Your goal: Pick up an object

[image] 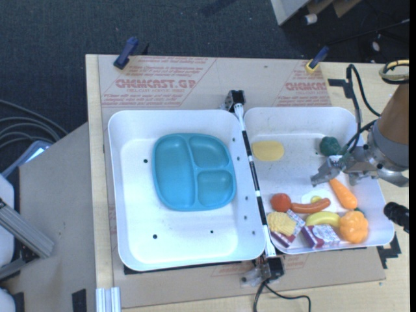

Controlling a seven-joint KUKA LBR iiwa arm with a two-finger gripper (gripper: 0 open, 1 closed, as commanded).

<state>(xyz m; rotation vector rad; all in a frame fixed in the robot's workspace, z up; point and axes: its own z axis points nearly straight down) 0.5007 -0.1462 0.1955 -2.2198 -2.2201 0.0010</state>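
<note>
Tool [329, 172] beside tapered orange carrot [342, 193]

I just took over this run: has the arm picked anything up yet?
Not yet. The gripper is low in the right bin, beside the carrot, with nothing visibly held. The toy food lies in that bin; the blue plate sits in the left bin. Grasp and lift remain.

A robotics lab: clamped cardboard-topped bench [195, 77], two white bins [123, 174], loose cables [26, 119] over dark carpet [65, 18].
</note>
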